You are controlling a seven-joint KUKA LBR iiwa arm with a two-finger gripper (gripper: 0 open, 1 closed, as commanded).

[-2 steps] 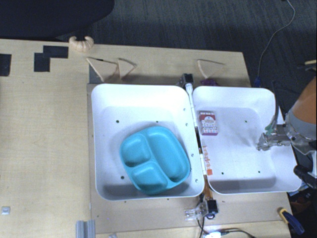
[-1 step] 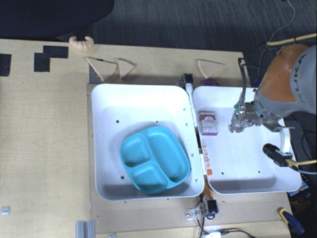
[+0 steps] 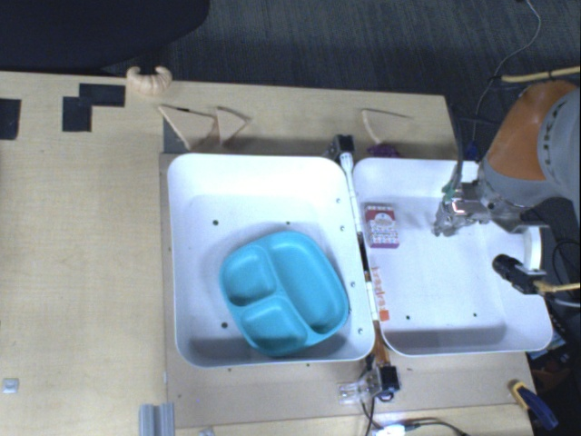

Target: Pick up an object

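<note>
A blue divided plate (image 3: 285, 290) lies in the left bin (image 3: 195, 207), toward its front. A small red and white packet (image 3: 381, 225) lies flat in the right bin (image 3: 454, 307), near its left wall. My gripper (image 3: 448, 216) hangs over the right bin's back right part, to the right of the packet and apart from it. Nothing shows between its fingers.
A thin strip with orange print (image 3: 375, 293) lies along the divider between the bins. Pale wooden brackets (image 3: 201, 125) stand behind the bins. The wooden bench (image 3: 82, 262) stretches to the left.
</note>
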